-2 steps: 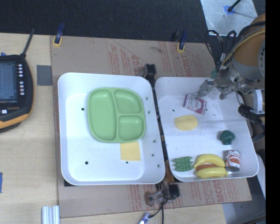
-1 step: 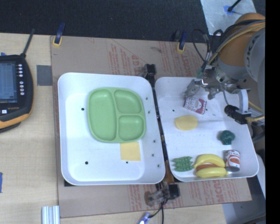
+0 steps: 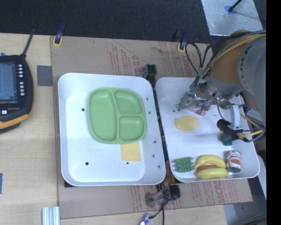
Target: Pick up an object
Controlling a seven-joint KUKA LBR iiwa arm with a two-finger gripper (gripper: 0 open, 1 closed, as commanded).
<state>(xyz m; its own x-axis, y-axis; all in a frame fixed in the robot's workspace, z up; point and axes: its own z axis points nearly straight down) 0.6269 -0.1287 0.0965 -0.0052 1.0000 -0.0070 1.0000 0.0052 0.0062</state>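
Camera view: I see the claw [image 3: 193, 102] low in the right bin [image 3: 168, 125], over a pinkish item [image 3: 200, 109]; I cannot tell its state. A pale yellow disc [image 3: 186, 123] lies just beside. Bananas [image 3: 210, 167], green pods [image 3: 183, 163] and a small can [image 3: 233, 160] sit near the front wall. Left bin [image 3: 70, 125]: green divided plate [image 3: 116, 115], yellow square [image 3: 130, 152].

Both bins [image 3: 75, 139] look like smooth, slightly glossy white plastic. The green plate [image 3: 116, 115] is matt plastic. Under them lies rough brown cardboard [image 3: 107, 55].
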